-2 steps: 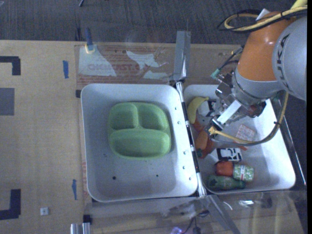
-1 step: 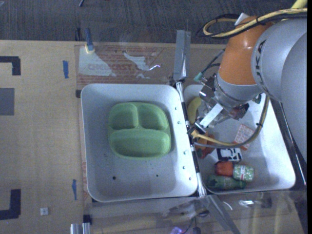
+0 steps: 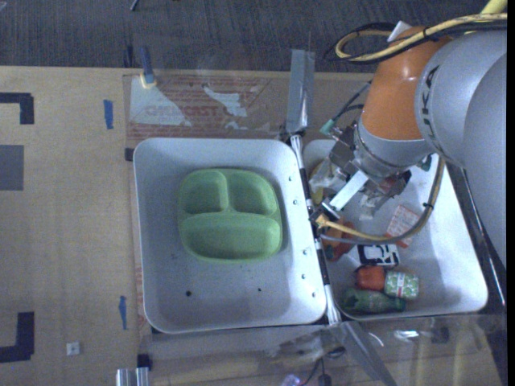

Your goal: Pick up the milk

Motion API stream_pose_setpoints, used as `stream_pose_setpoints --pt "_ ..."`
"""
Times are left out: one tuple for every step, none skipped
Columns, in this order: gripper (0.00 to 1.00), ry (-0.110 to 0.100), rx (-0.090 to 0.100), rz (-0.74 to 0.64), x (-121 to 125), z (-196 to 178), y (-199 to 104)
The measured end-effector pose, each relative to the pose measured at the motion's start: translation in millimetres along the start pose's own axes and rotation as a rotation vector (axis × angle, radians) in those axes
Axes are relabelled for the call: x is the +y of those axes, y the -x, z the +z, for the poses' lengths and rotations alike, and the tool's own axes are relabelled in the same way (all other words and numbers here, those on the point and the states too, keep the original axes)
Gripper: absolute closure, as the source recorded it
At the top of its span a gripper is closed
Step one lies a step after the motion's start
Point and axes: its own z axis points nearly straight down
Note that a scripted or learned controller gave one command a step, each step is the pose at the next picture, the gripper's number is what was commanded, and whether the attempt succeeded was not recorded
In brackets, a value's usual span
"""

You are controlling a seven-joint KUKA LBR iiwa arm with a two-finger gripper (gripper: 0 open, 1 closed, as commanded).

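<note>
My gripper (image 3: 354, 195) hangs low over the upper left part of the right bin (image 3: 459, 288), under the orange wrist band. Much of what lies beneath it is hidden by the arm. A small white carton with black print (image 3: 377, 254), which looks like the milk, lies just below and to the right of the gripper, apart from it. Beside the gripper on the right lies a white and orange packet (image 3: 400, 220).
A red item (image 3: 369, 277), a green packet (image 3: 401, 285) and a dark green item (image 3: 370, 301) lie along the right bin's front. A yellow-orange piece (image 3: 342, 228) sits by the divider. The left bin (image 3: 161, 296) holds a green divided plate (image 3: 230, 215).
</note>
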Motion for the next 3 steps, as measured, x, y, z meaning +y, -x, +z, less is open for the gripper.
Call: stream_pose_setpoints --pt "0.0 -0.001 0.0 0.246 16.4 33.0 41.3" --pt "1.0 -0.002 0.0 0.246 16.7 23.6 41.1" --pt "0.0 -0.002 0.0 0.247 16.7 23.6 41.2"
